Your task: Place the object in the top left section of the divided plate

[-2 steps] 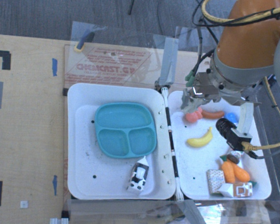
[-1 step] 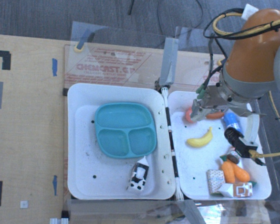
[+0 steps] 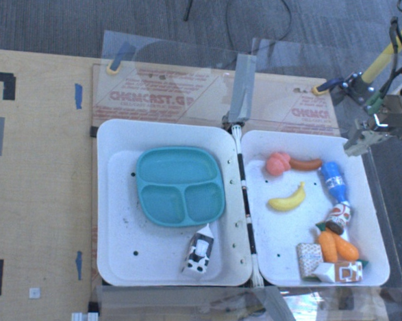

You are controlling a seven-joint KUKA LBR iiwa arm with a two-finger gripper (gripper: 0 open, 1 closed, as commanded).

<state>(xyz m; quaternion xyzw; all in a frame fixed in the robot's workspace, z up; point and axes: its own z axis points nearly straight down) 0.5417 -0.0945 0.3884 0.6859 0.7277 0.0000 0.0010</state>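
Nearest the camera, a black-and-white cow-print carton [image 3: 198,253] lies tilted in the left bin [image 3: 110,184], just below the lower right corner of the teal divided plate [image 3: 180,186]. The plate has one wide section along the top and two smaller ones below, and its top left part holds nothing. In the right bin [image 3: 378,224], the near corner holds a small orange-and-white carton [image 3: 344,271], a patterned box [image 3: 309,258] and a carrot [image 3: 338,247]. Further up lie a yellow banana [image 3: 287,199], a blue bottle [image 3: 334,181], a pink piece [image 3: 277,164] and an orange sausage [image 3: 305,164]. Beyond the right bin's far right corner, the gripper [image 3: 364,138] hangs outside the bin; whether its jaws are wide or narrow cannot be told
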